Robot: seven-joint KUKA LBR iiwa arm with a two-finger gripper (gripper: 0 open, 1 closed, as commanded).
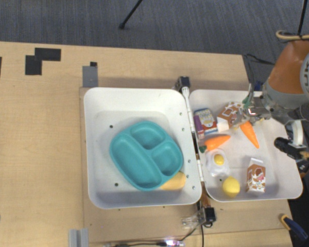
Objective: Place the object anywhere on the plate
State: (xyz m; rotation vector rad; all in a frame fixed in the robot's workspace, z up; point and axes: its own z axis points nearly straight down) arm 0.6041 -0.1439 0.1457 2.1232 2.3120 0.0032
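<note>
A teal divided plate (144,156) lies in the left bin (108,102). A yellow banana-like piece (174,181) rests against its lower right rim. My gripper (245,112) hangs low at the back of the right bin (286,187), just right of a small brown-and-white carton (229,113) and above an orange carrot (250,133). The wrist hides what lies directly under the gripper.
The right bin also holds a purple box (204,121), a second carrot (216,141), a fried egg (217,161), a lemon (230,187) and a milk carton (256,176). A raised divider (190,133) separates the two bins.
</note>
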